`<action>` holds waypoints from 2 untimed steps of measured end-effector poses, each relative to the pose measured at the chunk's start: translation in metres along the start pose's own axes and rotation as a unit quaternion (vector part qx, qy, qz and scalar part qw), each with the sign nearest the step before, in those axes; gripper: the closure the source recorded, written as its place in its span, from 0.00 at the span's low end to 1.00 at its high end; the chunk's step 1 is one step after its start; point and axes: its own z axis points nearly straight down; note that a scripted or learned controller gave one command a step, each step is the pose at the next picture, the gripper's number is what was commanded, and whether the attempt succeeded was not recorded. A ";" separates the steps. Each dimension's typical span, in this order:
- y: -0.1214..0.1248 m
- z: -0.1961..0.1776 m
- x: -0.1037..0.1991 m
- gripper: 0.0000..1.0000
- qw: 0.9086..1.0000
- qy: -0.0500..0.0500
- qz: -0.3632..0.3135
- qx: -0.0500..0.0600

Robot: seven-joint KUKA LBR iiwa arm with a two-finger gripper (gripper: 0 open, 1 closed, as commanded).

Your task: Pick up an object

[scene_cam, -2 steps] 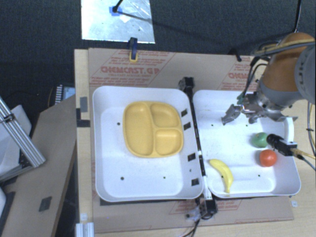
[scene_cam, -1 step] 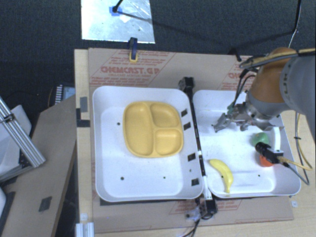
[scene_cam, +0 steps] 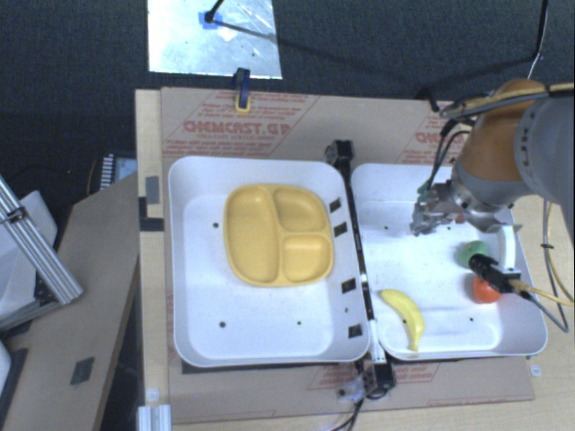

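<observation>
Brown bench board [scene_cam: 269,119] carries two white bins. Right bin [scene_cam: 449,330]: banana [scene_cam: 404,315] near its front left corner, long axis running front-to-back, slightly slanted. Left bin [scene_cam: 193,268] holds a yellow divided plate [scene_cam: 277,234]. Gripper [scene_cam: 429,215] hangs over the right bin's rear; its grip cannot be judged.

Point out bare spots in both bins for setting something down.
Left bin: free strip around the yellow divided plate. Right bin: free floor between the hand and banana. Crowded: right side, with green and orange objects.
</observation>
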 end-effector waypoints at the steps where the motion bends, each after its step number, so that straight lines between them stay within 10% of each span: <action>1: 0.001 -0.048 -0.009 1.00 1.000 0.000 0.000 -0.002; 2: 0.000 -0.101 0.001 1.00 1.000 0.000 -0.003 -0.002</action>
